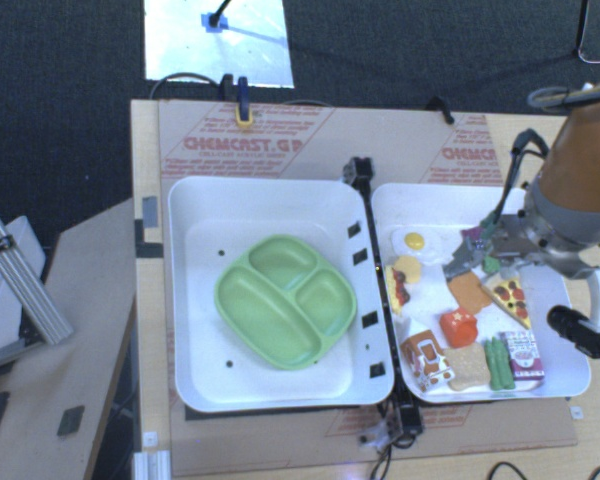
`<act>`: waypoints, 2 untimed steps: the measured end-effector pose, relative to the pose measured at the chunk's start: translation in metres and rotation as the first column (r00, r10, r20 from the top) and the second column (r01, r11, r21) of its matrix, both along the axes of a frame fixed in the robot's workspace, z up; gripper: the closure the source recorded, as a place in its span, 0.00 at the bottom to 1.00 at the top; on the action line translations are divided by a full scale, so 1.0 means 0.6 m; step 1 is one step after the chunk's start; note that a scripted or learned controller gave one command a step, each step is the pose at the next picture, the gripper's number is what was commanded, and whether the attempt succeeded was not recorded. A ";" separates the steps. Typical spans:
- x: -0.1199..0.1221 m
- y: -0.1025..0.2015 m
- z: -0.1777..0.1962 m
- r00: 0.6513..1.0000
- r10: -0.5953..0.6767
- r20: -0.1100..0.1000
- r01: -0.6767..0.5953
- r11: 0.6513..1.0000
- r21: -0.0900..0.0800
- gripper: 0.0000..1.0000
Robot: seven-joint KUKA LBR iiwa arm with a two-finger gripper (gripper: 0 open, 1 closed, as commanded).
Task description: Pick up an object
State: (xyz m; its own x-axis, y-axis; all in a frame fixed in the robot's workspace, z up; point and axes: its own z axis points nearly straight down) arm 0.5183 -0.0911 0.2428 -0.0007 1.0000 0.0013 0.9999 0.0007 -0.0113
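In the right bin (577,373), the toy foods look like light, stiff, smooth plastic. The flat orange cracker (469,292), at the pile's twelve o'clock, would need an edge pinch; the blocky red pepper (459,327) offers easier sides. The end effector (480,253) hovers above the cracker; its state I cannot tell.

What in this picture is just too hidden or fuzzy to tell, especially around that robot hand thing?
- Pincer, camera view: small and blurred, so whether it is open, shut or holding anything cannot be told.
- Right bin: the arm covers its upper right part.
- Small green item by the pincer: partly hidden, kind unclear.
- Carton: print too small to read.
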 end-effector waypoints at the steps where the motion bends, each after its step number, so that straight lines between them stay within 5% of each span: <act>1: 0.004 0.000 0.010 1.000 0.002 0.013 -0.002 1.000 -0.001 0.00; 2: 0.013 0.014 -0.068 1.000 0.001 0.009 -0.001 1.000 0.000 0.00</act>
